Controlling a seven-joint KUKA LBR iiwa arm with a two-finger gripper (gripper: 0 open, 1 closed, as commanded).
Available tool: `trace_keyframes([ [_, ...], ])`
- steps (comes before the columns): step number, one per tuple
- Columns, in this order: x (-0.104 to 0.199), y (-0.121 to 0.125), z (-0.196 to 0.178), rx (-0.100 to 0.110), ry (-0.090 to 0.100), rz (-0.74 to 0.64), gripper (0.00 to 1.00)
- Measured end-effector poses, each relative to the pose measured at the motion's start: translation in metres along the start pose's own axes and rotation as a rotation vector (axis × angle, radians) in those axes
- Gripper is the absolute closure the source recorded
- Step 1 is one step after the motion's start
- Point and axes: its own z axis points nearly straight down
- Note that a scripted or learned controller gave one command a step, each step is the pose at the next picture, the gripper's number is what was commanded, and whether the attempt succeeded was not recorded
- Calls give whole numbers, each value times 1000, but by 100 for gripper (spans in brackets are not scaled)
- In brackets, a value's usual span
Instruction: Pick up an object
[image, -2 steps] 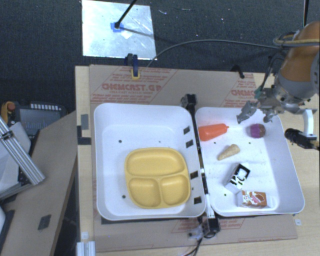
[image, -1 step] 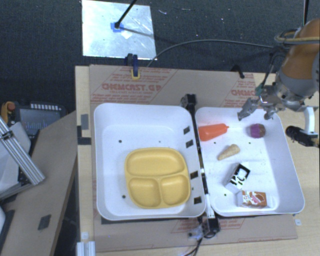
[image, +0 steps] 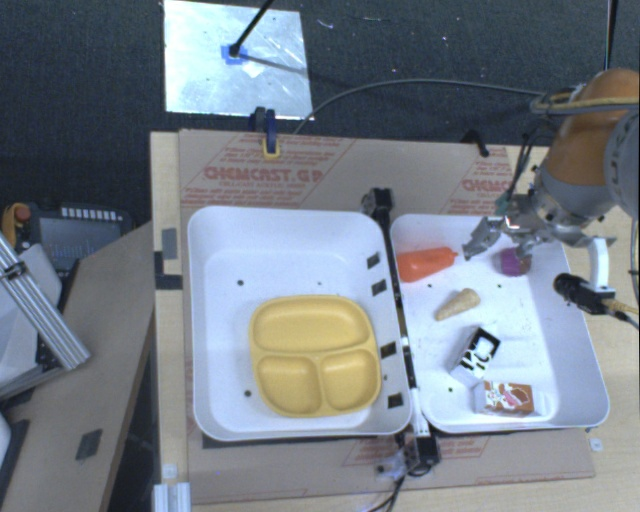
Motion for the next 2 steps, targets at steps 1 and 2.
trace_keyframes([
  [1,6,1,43,-1,0,-3,0],
  [2,7,1,89,2,0,-2,0],
])
